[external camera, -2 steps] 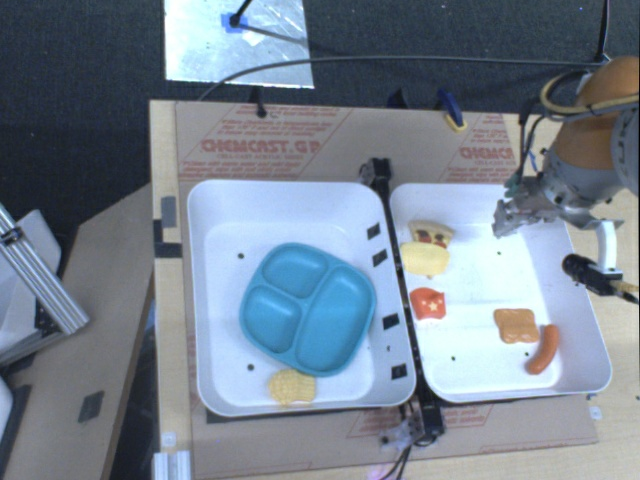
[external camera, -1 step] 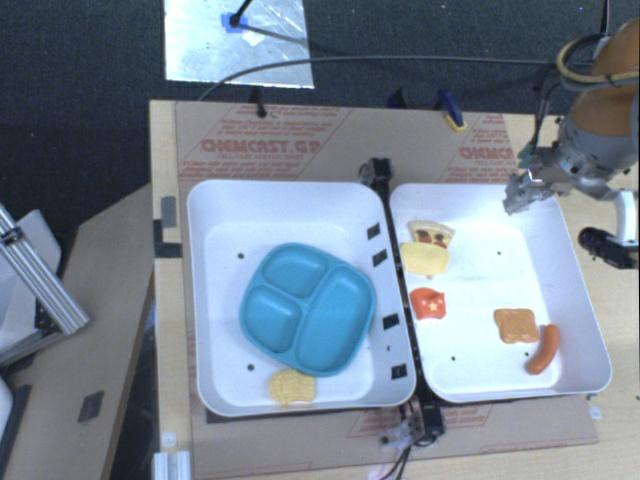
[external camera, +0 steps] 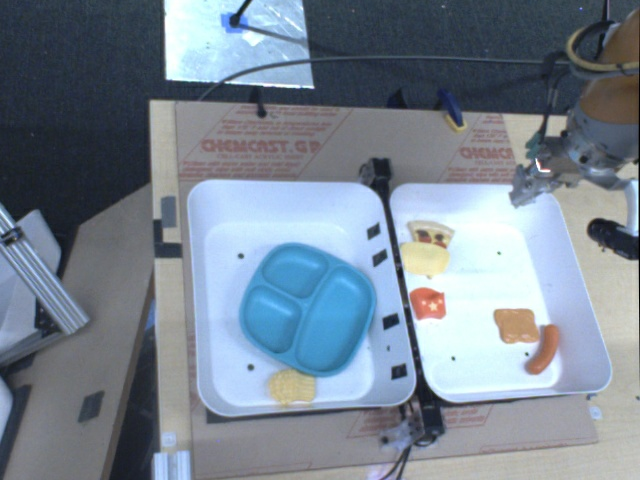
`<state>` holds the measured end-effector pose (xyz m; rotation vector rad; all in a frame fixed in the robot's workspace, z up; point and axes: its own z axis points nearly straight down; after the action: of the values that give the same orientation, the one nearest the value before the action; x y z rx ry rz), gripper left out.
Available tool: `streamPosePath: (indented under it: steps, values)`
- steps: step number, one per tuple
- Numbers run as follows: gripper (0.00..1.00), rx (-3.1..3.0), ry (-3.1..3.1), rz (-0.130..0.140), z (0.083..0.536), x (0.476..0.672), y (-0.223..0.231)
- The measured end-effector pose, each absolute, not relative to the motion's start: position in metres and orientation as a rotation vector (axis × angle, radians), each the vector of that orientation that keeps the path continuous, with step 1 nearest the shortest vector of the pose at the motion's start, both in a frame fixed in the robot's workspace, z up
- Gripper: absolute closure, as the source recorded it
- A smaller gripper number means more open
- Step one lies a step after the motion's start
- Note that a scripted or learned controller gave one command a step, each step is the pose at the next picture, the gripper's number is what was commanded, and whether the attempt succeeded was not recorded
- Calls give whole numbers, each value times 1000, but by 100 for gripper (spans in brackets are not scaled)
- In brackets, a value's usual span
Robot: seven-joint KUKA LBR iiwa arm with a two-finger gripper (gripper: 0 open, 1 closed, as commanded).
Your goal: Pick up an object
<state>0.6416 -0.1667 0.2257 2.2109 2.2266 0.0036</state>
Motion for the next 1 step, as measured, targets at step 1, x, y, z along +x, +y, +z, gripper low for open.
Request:
streamPosePath:
  steps: [1]
  values:
    - [100, 2211, 2231, 3, 234, 632, -113]
